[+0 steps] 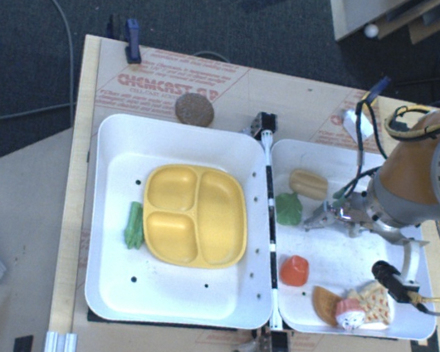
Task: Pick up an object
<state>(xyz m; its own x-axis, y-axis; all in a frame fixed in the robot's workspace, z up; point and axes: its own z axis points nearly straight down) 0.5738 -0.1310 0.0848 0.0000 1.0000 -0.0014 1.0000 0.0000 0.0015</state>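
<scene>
The right bin (339, 255) holds a tan bread roll (309, 184), a green block (288, 207), a small red cup (294, 270), an orange-brown wedge (325, 303) and a pizza-slice toy (370, 305). My gripper (320, 216) hangs low over the upper middle of this bin. It points left, with its tip just right of the green block and below the roll. Nothing is visibly held in it. The grey arm with its orange band (411, 167) comes in from the right.
In the left bin (117, 140) lie a yellow divided plate (195, 213) and a green pod (135, 225) to its left. A brown disc (194, 110) and a blue clip (132, 40) sit on the bench behind the bins. Cables hang by the arm.
</scene>
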